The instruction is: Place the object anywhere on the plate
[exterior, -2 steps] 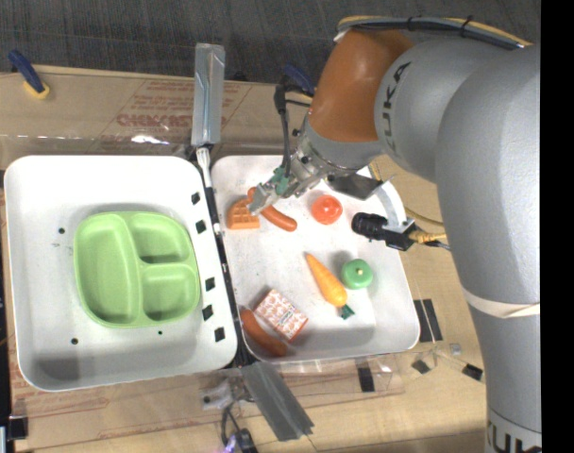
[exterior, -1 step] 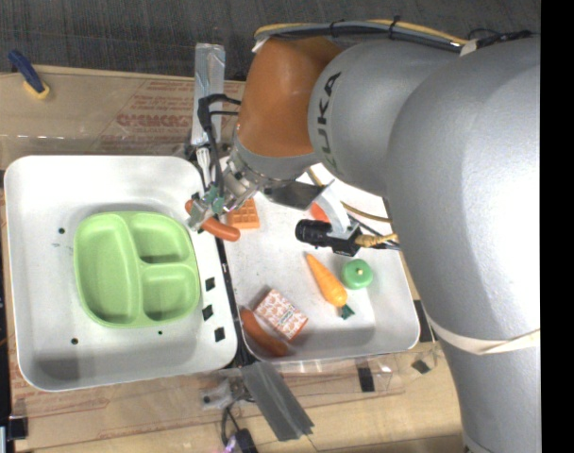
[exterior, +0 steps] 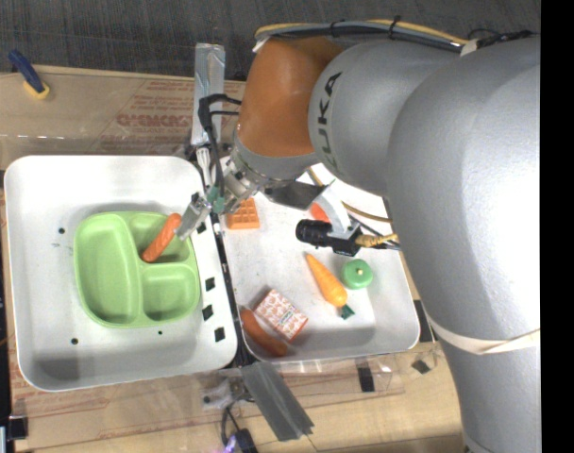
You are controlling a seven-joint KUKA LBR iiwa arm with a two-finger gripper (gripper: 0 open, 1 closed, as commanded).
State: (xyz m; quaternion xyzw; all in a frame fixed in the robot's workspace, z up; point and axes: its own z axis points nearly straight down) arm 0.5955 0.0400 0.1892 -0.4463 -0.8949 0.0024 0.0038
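Observation:
A green divided plate (exterior: 126,272) lies in the left white bin (exterior: 42,206). A long orange toy piece (exterior: 161,238) hangs tilted over the plate's upper right compartment. Its upper end sits between the fingers of my gripper (exterior: 186,219), which reaches in over the wall between the bins and is shut on it. Whether the piece's lower end touches the plate I cannot tell.
The right bin (exterior: 391,319) holds an orange waffle (exterior: 244,216) partly under the wrist, a carrot (exterior: 327,281), a green round toy (exterior: 357,274), a pink patterned box (exterior: 281,314) and a brown sausage (exterior: 261,334). The arm covers that bin's upper right part.

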